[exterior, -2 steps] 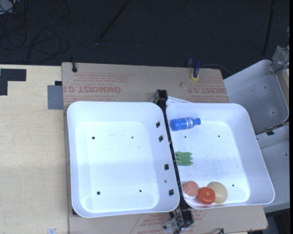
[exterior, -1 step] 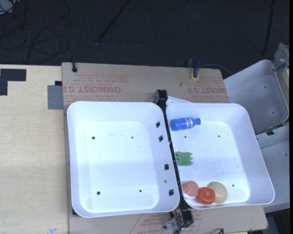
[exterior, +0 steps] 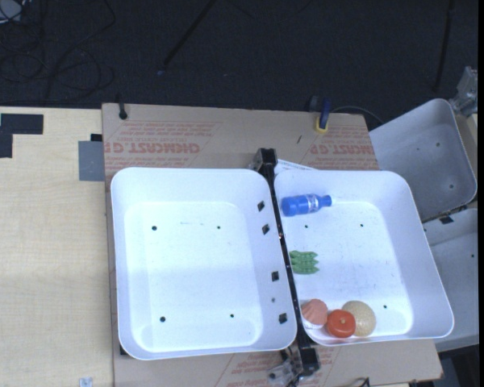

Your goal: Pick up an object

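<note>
White plastic bins on a printed cardboard sheet (exterior: 185, 139), seen from above at a slant. The left bin (exterior: 118, 240) and the right bin (exterior: 420, 240) stand side by side, their inner rims touching along a line of black clips (exterior: 275, 276). All loose objects lie in the right bin.

(a) Blue bottle (exterior: 306, 204), on its side near the far inner corner, with its cap pointing away from the left bin.
(b) Green item (exterior: 303, 262), small and ridged, close to the inner wall about midway along it and well apart from the bottle.
(c) Cluster in the near inner corner: a pink piece (exterior: 313, 311), a red round piece (exterior: 340, 323) and a tan round piece (exterior: 360, 317). The red piece touches both neighbours and lies nearest the front rim.

A pale wooden bench (exterior: 40, 256) extends beyond the left bin, and a grey metal plate (exterior: 427, 156) lies beyond the right bin's far outer corner. Whether the gripper is spread or pressed together cannot be told, so the positions above are given by bin walls and neighbouring objects.
</note>
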Tool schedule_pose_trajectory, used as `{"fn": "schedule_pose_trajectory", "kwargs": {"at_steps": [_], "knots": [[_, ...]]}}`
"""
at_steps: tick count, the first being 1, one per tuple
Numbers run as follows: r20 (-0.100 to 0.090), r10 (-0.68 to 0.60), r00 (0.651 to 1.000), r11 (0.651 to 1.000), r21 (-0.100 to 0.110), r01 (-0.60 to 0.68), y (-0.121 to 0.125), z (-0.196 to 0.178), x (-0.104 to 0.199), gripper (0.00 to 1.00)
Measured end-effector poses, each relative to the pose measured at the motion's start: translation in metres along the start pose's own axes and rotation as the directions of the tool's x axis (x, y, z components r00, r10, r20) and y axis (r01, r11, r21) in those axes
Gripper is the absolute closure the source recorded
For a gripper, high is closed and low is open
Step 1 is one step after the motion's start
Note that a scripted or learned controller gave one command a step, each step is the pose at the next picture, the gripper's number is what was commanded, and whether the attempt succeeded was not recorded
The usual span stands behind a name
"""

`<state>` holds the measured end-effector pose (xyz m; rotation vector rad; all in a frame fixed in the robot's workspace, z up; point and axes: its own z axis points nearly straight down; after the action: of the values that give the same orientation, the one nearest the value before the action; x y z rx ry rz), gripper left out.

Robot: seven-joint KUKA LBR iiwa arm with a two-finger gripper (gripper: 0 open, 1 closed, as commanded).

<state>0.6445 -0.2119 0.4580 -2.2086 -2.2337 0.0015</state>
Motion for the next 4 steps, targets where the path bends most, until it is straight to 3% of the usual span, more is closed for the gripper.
{"fn": "schedule_pose_trajectory", "kwargs": {"at_steps": [4], "knots": [[0.000,0.009,1.000,1.000,0.000,-0.009,-0.001,-0.039,0.015,1.00]]}}
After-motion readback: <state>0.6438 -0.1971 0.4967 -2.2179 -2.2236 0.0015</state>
